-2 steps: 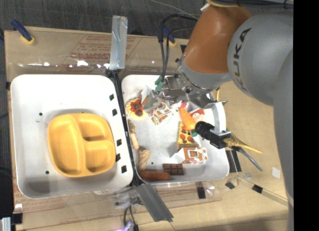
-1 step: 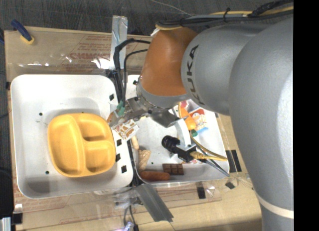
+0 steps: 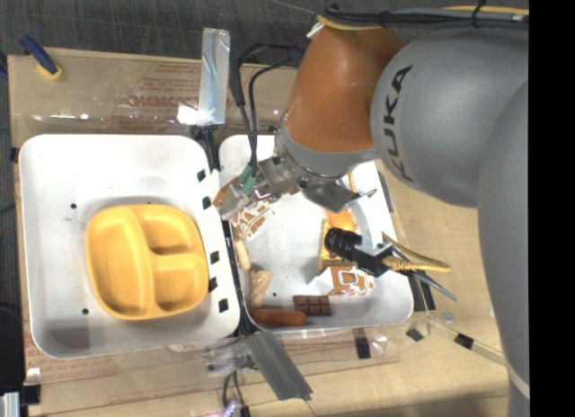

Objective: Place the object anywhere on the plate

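- Our hand (image 3: 247, 192) hangs in the right bin (image 3: 301, 267); we cannot tell its grip.
- The yellow plate (image 3: 144, 260) lies left of it, in the left bin (image 3: 54, 173).

**One fixed camera, set above the bench**

The bench (image 3: 81, 78) is viewed from above at a slant by a single fixed camera. Both white bins are taken in side by side: the left bin (image 3: 40, 226) is seen whole, while the right bin (image 3: 395, 303) is partly covered by the arm (image 3: 431, 101), which is seen close and large from the right.
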### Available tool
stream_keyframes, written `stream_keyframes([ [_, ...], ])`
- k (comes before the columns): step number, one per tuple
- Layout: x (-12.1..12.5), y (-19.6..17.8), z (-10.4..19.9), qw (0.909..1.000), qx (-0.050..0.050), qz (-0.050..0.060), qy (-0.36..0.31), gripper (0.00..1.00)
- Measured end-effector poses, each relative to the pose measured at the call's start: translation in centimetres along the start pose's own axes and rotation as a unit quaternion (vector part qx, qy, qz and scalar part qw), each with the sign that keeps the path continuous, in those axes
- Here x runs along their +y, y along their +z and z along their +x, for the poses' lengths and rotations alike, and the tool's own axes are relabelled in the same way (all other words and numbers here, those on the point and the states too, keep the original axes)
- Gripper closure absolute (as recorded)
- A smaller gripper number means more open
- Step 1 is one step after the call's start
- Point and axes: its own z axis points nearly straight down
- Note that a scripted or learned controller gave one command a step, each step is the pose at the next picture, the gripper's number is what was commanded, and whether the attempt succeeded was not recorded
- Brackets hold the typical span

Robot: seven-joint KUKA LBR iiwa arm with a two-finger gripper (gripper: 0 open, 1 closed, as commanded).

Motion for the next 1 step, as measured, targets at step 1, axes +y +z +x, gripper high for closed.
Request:
stream_keyframes([
  [1,-0.06,0.22,0.04,1.0000,0.001,0.002,0.000,0.00],
])
